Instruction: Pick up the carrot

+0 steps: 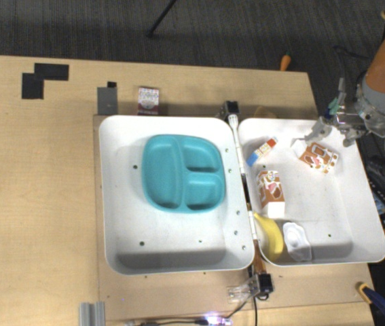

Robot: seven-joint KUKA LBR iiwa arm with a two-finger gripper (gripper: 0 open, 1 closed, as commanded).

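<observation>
Since nothing in the two bins reads plainly as a carrot, I start at the near edge and work back. In the near-left corner of the right bin (pixel 355 250) lies a banana (pixel 271 233), with a white lump (pixel 297 240) touching it on the side away from the shared wall. Further in, close to that shared wall, sits a small brown and white box (pixel 271 188). Beyond the box, still by the shared wall, is a short piece with an orange tip (pixel 263 149). That is my best guess for the carrot, though it is too small to be sure. Its long axis slants, with the blue end toward the shared wall and the near edge, and the orange end toward the far edge. A red-printed packet (pixel 318 157) lies well apart from it, toward the far-right corner.

My gripper (pixel 331 129) hangs over the far edge of the right bin, just behind that packet; I cannot tell whether it is open or closed, and I see nothing held in it. From there the likely carrot lies across the bin toward the shared wall and slightly nearer. I judge the coming move to be a sideways crossing, with a wrist turn to straddle the slant.
</observation>
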